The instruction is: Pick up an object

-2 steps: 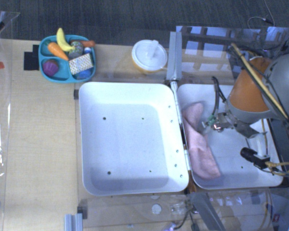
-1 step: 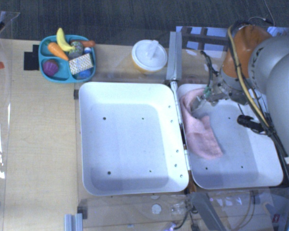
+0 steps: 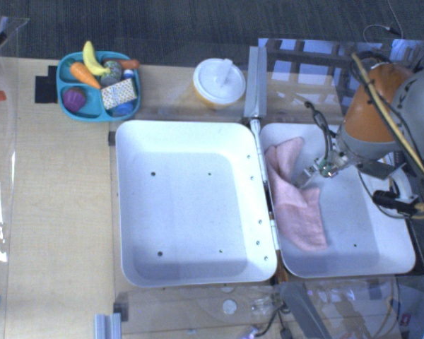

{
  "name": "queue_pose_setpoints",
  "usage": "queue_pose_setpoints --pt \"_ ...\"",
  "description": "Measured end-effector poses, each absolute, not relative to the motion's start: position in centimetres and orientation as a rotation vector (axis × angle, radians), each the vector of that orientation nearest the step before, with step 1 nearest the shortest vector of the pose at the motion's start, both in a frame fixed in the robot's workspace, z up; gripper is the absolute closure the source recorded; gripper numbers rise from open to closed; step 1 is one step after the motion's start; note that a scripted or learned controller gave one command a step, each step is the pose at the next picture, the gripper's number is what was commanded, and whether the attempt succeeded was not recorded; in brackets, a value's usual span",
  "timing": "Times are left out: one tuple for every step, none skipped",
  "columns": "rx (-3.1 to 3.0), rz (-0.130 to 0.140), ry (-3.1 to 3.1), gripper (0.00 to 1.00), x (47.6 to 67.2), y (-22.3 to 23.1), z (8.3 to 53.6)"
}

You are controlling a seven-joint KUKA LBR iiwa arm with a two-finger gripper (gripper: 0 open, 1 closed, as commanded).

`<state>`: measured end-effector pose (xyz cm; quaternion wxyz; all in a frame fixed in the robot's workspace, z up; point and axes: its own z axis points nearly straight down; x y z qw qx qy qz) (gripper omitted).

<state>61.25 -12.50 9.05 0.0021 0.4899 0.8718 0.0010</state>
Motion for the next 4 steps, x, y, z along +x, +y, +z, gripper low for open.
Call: queue_pose_setpoints --pt "1.302 0.003 2.848 0.00 62.0 -16.8 20.8" --pt "1.116 0.005 2.924 0.00 61.5 -13.7 9.8" --pt "1.492 0.009 2.748 0.00 59.8 -11.0 9.1" --pt "1.651 -0.010 2.683 0.00 66.8 -10.1 8.9"
